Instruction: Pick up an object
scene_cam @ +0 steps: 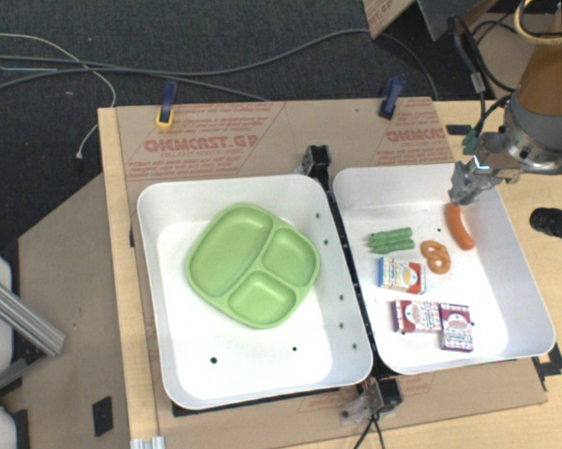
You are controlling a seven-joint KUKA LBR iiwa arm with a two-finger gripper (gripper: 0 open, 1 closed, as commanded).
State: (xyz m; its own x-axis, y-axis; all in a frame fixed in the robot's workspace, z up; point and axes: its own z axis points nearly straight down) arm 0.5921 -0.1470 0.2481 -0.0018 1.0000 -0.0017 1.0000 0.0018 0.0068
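A: What lies nearest the camera on your side?

B: In the right bin point(524, 295), two small red and white packets point(433, 320) sit side by side at the near edge. Just beyond them is another small carton point(400, 275), then a pretzel point(437, 256) and a bunch of green beans point(391, 240).

A: And the left bin point(161, 272)?

B: It holds a green divided plate point(253, 264), well apart from anything I am after.

A: Where is your end effector point(469, 183)?

B: At the far part of the right bin, hanging just above the upper end of a sausage point(460, 226), which lies flat on the bin floor. Nothing is between my fingers. Whether they are apart or together, I cannot tell from this slant.

A: So which step is this?

B: I judge it to be the approach, with no pick made. The sausage looks like the closest candidate. The next move would call for centring over its middle, aligning across its narrow width, descending and closing.
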